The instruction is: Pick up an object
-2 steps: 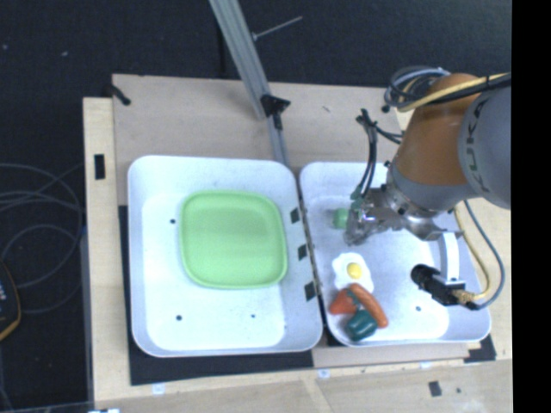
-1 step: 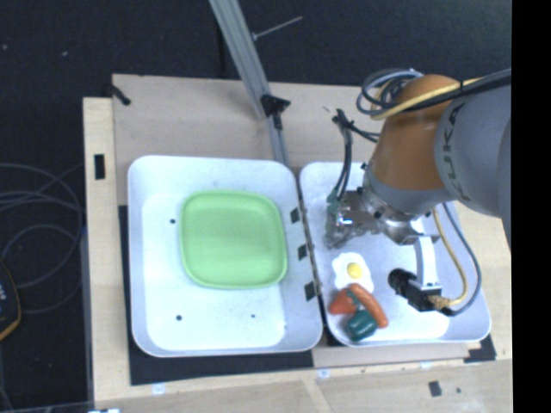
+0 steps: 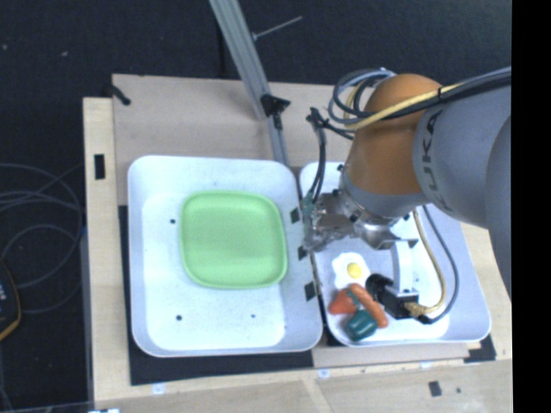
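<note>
Bench with two white bins: we see the plate (image 3: pixel 233 238) in the left bin (image 3: pixel 155 231), toys (image 3: pixel 357 304) in the right bin's (image 3: pixel 469 312) near corner, gripper (image 3: pixel 331 222) just above them, jaw state unclear, so we'd descend centered on one toy.

Only one marking reads — dark letters "KU" on the grey arm (image 3: pixel 456 157) — cut off beyond that
</note>
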Tool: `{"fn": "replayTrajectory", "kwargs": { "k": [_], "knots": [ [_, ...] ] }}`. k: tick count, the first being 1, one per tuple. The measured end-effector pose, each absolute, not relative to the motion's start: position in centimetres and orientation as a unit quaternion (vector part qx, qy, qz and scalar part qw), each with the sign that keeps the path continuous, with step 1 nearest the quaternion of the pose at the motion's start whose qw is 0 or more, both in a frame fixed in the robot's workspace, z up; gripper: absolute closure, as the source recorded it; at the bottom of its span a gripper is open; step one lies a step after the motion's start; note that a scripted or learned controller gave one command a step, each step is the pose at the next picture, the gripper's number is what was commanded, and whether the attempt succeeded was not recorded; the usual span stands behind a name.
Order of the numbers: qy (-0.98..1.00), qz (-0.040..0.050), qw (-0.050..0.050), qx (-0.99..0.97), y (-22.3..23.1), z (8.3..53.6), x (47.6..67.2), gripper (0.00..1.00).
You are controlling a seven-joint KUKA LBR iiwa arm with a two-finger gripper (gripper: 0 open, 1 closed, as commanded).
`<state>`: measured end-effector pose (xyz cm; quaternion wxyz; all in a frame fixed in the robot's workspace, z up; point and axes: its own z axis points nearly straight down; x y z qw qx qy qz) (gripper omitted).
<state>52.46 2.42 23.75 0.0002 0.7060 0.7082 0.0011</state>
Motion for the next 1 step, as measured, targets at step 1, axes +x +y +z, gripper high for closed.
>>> {"fn": "replayTrajectory", "kwargs": {
  "k": [1],
  "knots": [
    [0.709,0.0006,0.000,0.705,8.36,23.31,51.69,1.00]
  ]
}}
